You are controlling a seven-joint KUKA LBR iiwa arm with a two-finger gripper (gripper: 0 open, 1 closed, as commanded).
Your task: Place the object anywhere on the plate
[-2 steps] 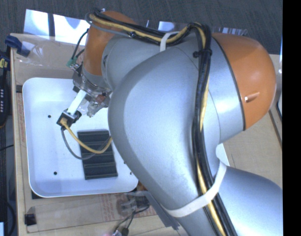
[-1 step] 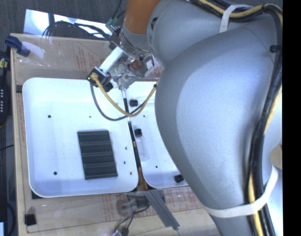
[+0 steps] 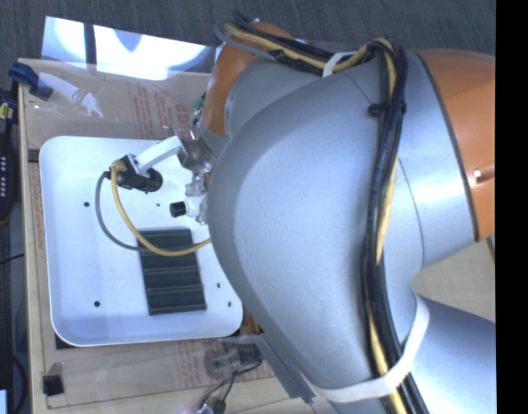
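The grey arm (image 3: 333, 231) fills the frame's right, overlapping the white bin (image 3: 66, 231) at left. A dark ribbed slab (image 3: 172, 270) lies flat in the bin's lower middle. Whether the jaws are open, I cannot tell.

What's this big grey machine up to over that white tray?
A grey robot arm reaches in from the right, its tip over a shallow white bin. A dark ribbed slab lies flat in that bin, apart from the arm's tip. The slab seems not yet picked up, so the placing job looks not yet done.
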